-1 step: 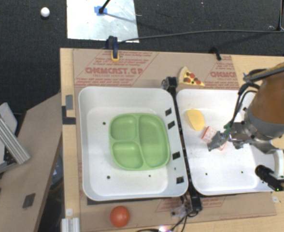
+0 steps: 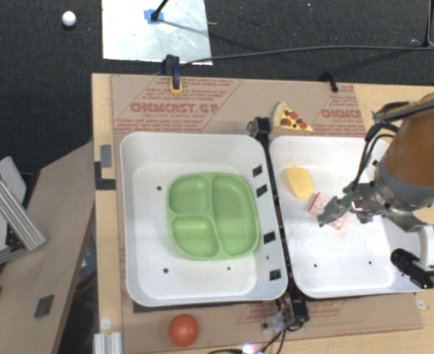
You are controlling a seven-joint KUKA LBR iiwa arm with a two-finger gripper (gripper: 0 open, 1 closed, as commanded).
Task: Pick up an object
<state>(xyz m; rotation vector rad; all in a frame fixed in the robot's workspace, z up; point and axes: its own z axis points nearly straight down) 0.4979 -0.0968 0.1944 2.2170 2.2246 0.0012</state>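
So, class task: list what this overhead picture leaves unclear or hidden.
- End effector, camera view: too small and blurred to judge its grip.
- Small red-and-white item: partly covered by the end effector, identity unclear.
- Arm: cut off by the right edge.
- Pizza slice toy: details too small.

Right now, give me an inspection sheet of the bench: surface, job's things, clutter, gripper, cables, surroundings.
Surface: two white bins, left bin, right bin, on a board.
Job's things: yellow piece and small red-and-white item in right bin.
Clutter: green tray in left bin; pizza toy behind the bins; red ball in front.
Gripper: gripper low over the red-and-white item.
Cables: black cable behind the board.
Surroundings: white ball, foil sheet.
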